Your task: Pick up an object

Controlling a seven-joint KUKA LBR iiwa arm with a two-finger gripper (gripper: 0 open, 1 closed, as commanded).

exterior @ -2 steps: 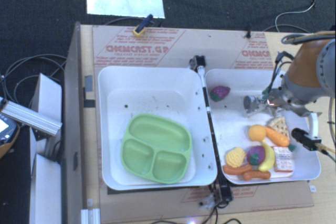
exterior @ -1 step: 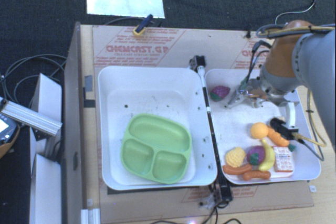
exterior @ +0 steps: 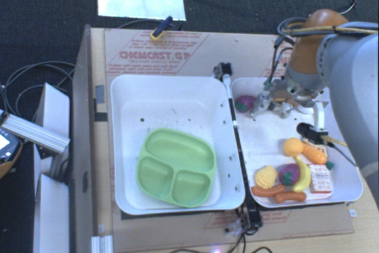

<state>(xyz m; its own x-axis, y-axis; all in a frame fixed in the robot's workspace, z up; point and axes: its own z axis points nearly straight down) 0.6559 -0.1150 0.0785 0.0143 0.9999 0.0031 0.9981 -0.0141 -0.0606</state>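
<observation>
The arm [exterior: 337, 62] is reaching in from the right and hanging low over the far end of the right bin [exterior: 260, 133], with its orange band sitting just above the wrist. The gripper [exterior: 267, 105] is pointing down toward the bin floor, close to the divider [exterior: 234, 127] that is running between the two bins. Whether its fingers are spread or pressed together cannot be told here, since the metal parts are blurring into one another.

A small purple toy [exterior: 243, 103] is lying on the floor of the right bin, just beside the gripper on the side toward the divider. It appears to be near the gripper's tip rather than between anything, and whether the two are touching is not clear.

The other toys are sitting well apart from the gripper, at the near end of the same bin: an orange fruit [exterior: 292, 146], a banana [exterior: 304, 175], a yellow corn piece [exterior: 266, 176], a carrot [exterior: 273, 191] and a small red-and-white box [exterior: 321, 179] are clustering together there.

Across the divider, a green sectioned plate [exterior: 176, 167] is resting in the left bin [exterior: 124, 127].
</observation>
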